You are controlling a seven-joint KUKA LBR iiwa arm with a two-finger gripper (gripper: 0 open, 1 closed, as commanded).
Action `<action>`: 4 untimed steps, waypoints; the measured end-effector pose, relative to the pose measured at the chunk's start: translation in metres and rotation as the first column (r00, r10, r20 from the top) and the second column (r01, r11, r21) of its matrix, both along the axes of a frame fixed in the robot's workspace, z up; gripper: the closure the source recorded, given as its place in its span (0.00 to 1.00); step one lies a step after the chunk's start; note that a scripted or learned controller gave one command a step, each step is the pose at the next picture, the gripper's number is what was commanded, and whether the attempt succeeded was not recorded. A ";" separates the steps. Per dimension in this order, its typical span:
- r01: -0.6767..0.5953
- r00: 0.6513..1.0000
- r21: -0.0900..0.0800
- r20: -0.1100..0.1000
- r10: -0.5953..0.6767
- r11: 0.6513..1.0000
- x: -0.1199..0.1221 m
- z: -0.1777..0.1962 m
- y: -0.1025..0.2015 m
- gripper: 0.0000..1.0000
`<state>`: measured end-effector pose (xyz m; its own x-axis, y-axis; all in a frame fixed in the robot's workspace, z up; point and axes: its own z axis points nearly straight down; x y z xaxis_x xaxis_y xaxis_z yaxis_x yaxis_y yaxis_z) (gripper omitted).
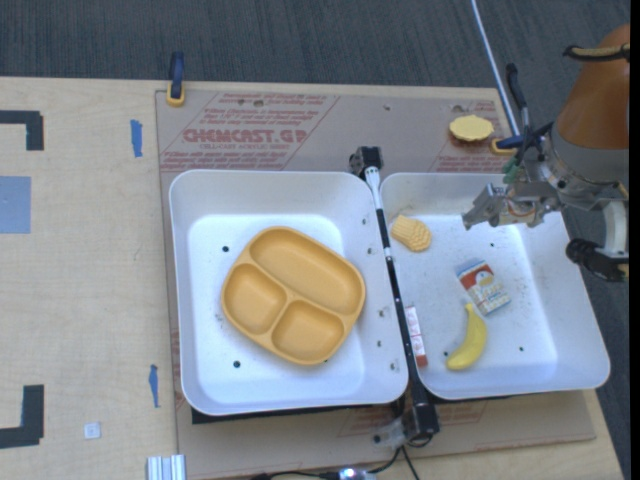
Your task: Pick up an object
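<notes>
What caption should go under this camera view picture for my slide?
Robot gripper hovering over the right bin holding a banana, carton and waffle; divided yellow plate in the left bin.

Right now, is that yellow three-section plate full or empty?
Empty. The yellow three-section plastic plate in the left white bin shows bare yellow in all three compartments.

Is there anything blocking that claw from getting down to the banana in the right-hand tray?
Nothing visible does. The gripper hangs over the far end of the right bin, and the banana lies near the front. A small red and white packet lies roughly between them, but flat on the floor, apart from the banana.
</notes>
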<state>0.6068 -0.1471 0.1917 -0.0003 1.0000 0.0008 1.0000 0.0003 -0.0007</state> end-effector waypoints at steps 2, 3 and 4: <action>0.000 1.000 0.000 0.001 0.000 1.000 -0.025 -0.106 0.035 0.00; 0.001 1.000 0.000 0.005 -0.001 1.000 -0.024 -0.096 0.035 1.00; -0.001 1.000 0.001 0.000 0.001 1.000 -0.091 -0.007 0.094 1.00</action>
